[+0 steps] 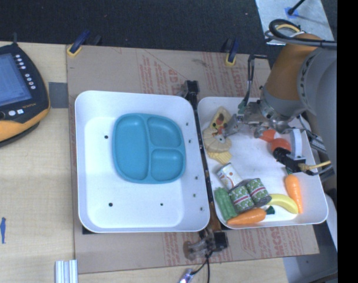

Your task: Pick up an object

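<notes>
Orange carrot (246,218) at right bin (257,158) front rim | jaws (233,122) (over toys)

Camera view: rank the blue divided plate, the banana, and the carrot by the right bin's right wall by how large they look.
1. Blue divided plate, largest by far.
2. Banana and carrot: these look about alike in size, so I won't rank one above the other.
</notes>
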Tool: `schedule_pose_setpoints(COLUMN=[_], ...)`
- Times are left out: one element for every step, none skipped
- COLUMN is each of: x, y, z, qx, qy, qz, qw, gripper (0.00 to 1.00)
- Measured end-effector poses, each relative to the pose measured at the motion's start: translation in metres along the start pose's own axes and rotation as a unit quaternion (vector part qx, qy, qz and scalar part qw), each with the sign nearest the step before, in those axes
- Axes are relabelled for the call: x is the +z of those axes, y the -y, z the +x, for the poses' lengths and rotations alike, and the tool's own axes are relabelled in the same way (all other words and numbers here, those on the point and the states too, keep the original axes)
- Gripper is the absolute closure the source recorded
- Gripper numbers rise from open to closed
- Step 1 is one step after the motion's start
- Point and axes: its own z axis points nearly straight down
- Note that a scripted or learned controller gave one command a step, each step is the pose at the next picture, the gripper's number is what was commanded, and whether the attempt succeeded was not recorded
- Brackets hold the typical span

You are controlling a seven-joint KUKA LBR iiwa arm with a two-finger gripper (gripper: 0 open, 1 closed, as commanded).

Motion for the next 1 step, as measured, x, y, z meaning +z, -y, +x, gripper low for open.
schedule_pose_setpoints(x=[0.0078], y=[-0.0204], z=[0.0205], qx=[0.003], qy=[0.006], qz=[0.005], qw=[1.0], gripper=[0.0])
